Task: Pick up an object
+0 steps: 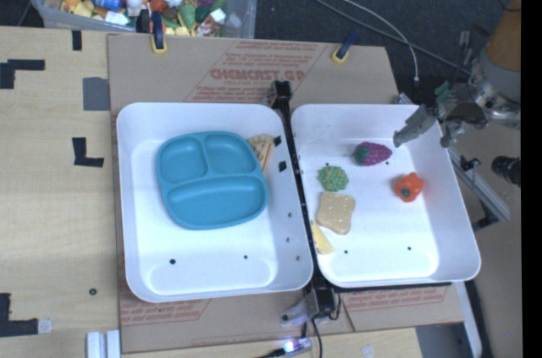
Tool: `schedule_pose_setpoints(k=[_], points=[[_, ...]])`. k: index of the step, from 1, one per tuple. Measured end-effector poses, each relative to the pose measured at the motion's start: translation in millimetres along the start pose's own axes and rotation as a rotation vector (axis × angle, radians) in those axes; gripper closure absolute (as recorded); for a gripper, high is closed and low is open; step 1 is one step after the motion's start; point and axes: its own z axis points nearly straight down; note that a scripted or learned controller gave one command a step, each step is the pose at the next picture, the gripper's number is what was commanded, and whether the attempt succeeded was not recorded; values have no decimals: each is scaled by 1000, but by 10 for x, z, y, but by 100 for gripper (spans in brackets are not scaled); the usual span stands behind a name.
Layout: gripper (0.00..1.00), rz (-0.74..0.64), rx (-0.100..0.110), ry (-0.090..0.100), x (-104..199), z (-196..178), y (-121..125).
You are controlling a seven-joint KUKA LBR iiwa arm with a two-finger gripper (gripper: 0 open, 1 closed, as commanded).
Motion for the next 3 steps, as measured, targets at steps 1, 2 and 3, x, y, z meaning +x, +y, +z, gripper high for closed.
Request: schedule_pose_setpoints(k=[1, 2, 3], points=[[0, -5, -4, 0, 436, -48, 527], [0, -5, -5, 0, 976, -445, 839], [0, -10, -13, 2, 1952, -1534, 980]])
